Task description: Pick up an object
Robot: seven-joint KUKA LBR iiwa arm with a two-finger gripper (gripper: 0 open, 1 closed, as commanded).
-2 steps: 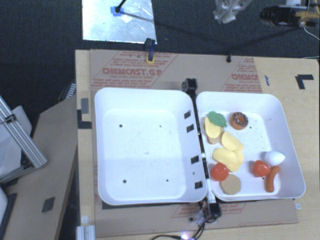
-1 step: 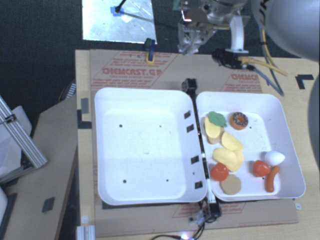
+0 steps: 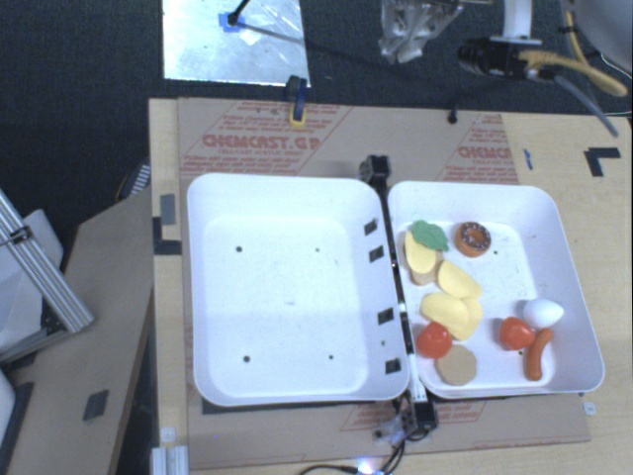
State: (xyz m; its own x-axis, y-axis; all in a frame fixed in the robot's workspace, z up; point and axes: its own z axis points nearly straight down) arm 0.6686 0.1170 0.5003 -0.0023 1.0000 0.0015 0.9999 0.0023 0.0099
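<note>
**End effector parked high, nothing picked yet**

End effector (image 3: 404,49) up at about 12 o'clock, well above the back edge of the bench (image 3: 168,265) and well apart from both bins. Looks translucent and blurry from here, so can't tell whether open or closed. Nothing visible between the fingertips, so no grasp to speak of.

All the pickable stuff sitting in the right bin (image 3: 574,265):
- green leafy piece (image 3: 429,234) at 11 o'clock in the bin, lying on a pale yellow piece (image 3: 420,258)
- donut (image 3: 473,237) just beside it at 12 o'clock
- two yellow lumps (image 3: 458,281) (image 3: 452,313) in the middle, touching
- red tomato-ish thing (image 3: 433,340) and a tan disc (image 3: 457,366) at 7 o'clock
- white egg (image 3: 542,313), another red piece (image 3: 515,333) and an orange sausage (image 3: 537,353) at 4 o'clock, bunched close together

Left bin (image 3: 287,295) off at 9 o'clock, just a few dark dots on the floor of it.

Progress-wise: basically at the start. Still left, by my guess: swing over the right bin, drop down, close on something, lift. Donut probably the easiest target, being fairly isolated; the 4 o'clock cluster looks cramped.
</note>
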